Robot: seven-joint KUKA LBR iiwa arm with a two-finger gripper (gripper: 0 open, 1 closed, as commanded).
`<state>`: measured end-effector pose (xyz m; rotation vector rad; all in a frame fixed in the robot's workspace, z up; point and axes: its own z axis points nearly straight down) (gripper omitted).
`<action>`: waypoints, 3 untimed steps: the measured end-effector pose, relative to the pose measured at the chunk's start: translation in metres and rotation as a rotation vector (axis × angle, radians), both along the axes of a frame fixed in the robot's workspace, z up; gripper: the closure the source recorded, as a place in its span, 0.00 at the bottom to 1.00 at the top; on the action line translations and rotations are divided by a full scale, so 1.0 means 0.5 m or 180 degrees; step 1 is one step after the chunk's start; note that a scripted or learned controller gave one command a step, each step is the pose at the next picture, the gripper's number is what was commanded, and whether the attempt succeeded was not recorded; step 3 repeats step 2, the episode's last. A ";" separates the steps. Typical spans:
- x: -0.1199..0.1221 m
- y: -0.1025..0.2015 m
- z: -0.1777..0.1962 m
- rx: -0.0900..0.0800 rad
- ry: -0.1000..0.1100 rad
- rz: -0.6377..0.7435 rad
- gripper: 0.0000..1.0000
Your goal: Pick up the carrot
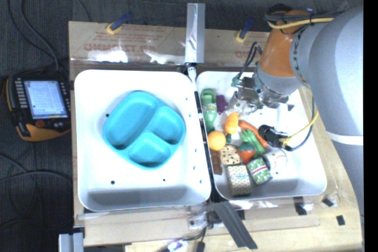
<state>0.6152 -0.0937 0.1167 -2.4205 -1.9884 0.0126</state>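
Carrot (248, 127) lies in the right bin (307, 183) among the toy food, its long axis slanting from far-left to near-right. The gripper (247, 95) hangs just beyond its far end; whether open or closed, I cannot tell.

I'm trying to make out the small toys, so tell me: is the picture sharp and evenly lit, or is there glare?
In the camera view, light is bright and fairly even; the white bins look nearly washed out. Glare streaks the plastic sheet behind them. The blue tray is crisp, the carrot and neighbouring toys small and slightly soft. The arm, nearest the lens, looks blurry.
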 end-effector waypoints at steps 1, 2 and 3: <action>0.030 0.137 0.268 -0.0009 -0.0024 0.0396 1.00; 0.083 0.117 0.422 -0.0021 -0.0023 -0.0006 1.00; 0.083 0.117 0.422 -0.0021 -0.0023 -0.0006 1.00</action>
